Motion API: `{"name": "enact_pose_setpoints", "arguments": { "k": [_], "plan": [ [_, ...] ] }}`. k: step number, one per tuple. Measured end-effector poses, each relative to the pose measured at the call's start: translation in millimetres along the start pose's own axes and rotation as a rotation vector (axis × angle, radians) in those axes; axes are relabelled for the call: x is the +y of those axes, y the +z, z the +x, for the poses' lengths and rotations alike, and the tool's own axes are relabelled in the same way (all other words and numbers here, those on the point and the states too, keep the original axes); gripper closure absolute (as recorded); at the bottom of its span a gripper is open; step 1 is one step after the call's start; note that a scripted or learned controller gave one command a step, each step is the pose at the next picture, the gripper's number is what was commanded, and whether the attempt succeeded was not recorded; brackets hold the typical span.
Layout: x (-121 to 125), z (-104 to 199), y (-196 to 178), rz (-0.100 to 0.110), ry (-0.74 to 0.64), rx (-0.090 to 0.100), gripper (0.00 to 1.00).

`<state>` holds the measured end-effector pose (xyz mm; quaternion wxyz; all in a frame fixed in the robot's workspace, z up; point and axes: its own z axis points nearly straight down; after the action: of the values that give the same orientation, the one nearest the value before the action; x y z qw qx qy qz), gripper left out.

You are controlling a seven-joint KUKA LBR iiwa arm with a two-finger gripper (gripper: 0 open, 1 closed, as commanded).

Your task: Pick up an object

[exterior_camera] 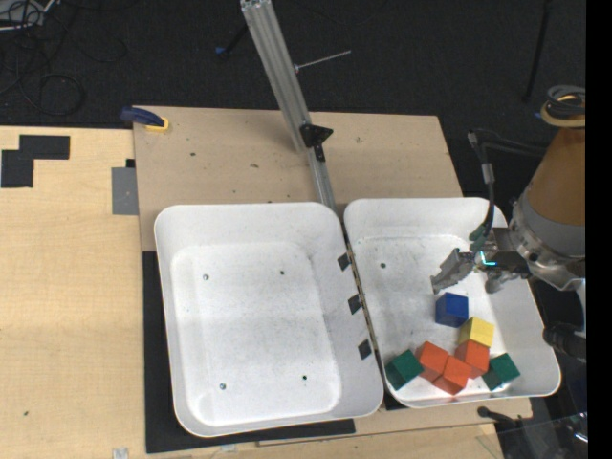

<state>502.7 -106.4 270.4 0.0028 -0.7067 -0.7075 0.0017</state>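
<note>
Several small cubes lie in the right bin, bunched toward its front right corner. A blue cube sits farthest back, with a yellow cube just in front of it. Three orange cubes and two green cubes line the front wall. My gripper hangs over the right bin, just behind and slightly left of the blue cube, with a small gap between them. Nothing is visibly held in it.
The left bin stands beside the right one, joined by a divider with black clips. A slanted aluminium rail rises behind the bins. The wooden bench stretches to the left.
</note>
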Motion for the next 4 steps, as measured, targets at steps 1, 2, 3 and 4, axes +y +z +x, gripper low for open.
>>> {"name": "enact_pose_setpoints", "arguments": {
  "k": [1, 2, 3, 4],
  "plan": [
    [0, -2, -2, -0.004, 0.006, -0.001, 0.0],
    [7, -5, 47, 0.002, 0.002, 0.0, 0.0],
    [6, -4, 111, 0.005, 0.002, 0.001, 0.0],
    [2, 1, 157, 0.003, 0.002, 0.001, 0.0]
  ]
}}
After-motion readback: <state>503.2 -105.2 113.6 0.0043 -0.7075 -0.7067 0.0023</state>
